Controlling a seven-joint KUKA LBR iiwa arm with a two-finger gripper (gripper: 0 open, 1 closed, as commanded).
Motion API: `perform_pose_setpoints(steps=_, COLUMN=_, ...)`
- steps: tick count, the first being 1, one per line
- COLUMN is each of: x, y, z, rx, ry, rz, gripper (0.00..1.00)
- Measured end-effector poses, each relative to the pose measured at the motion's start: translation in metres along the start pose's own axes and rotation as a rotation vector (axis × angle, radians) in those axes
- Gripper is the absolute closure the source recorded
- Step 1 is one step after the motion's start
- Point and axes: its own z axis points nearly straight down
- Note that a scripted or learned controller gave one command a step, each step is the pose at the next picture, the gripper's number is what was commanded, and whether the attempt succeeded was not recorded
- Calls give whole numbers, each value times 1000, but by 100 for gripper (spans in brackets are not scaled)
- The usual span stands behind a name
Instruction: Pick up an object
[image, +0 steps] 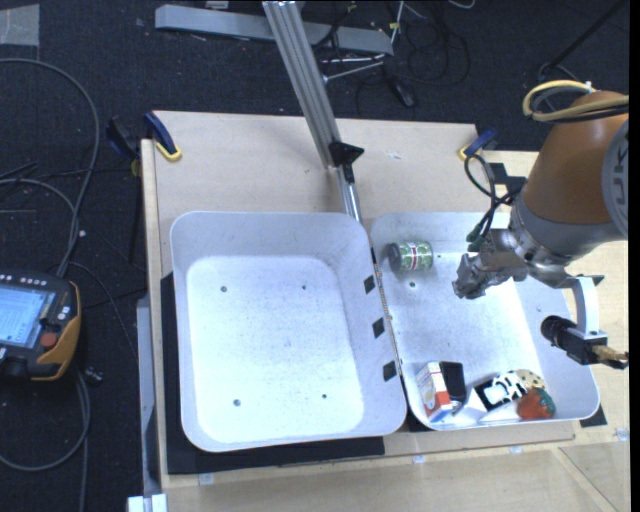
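Note:
In the right bin (480, 330) a small green-labelled can (411, 257) lies on its side near the back left corner. At the front of that bin sit an orange and white carton (433, 390), a black block (452, 379), a black and white patterned item (508, 386) and a red strawberry-like object (537, 404). My gripper (468, 282) hangs over the right bin's back half, right of the can and apart from it. I see nothing between its fingers, and their spacing is unclear from this angle.
The left bin (270, 330) is beside the right one, joined by black clips (379, 325). A slanted metal pole (310, 85) rises from the bench's back. A black bracket (570, 340) sticks out at the right bin's right rim.

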Motion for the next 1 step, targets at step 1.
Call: perform_pose_setpoints(steps=1, x=71, y=-1, z=43, rx=6, ry=3, rz=-9, gripper=100)
